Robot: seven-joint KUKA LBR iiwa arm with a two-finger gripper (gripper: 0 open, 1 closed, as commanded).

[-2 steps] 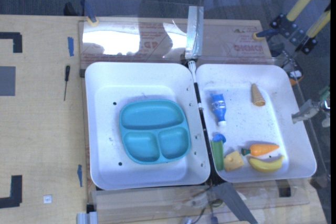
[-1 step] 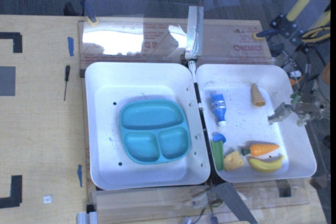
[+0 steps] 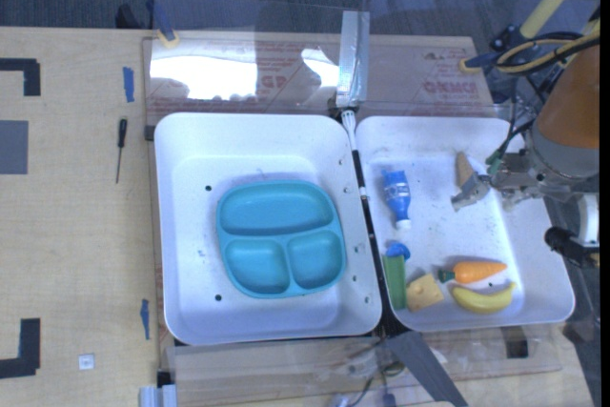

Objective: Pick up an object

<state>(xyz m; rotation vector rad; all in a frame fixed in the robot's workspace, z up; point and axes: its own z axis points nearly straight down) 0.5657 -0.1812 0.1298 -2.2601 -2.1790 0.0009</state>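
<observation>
Gripper: low over the far part of the right bin, reaching in from the right; whether its fingers are parted or closed, I cannot tell.
Nearest object: a tan piece just beside the gripper, possibly touching.
Blue tube: left of the gripper, lying apart.
Near cluster: carrot, banana, yellow block and green bottle, well nearer than the gripper.
Left bin: holds a teal divided tray.
Judgement: the arm's position suits a try at the tan piece.

My arm's band is orange; below me sit a turquoise divided plastic tray, yellow toy banana, and orange toy carrot.
</observation>
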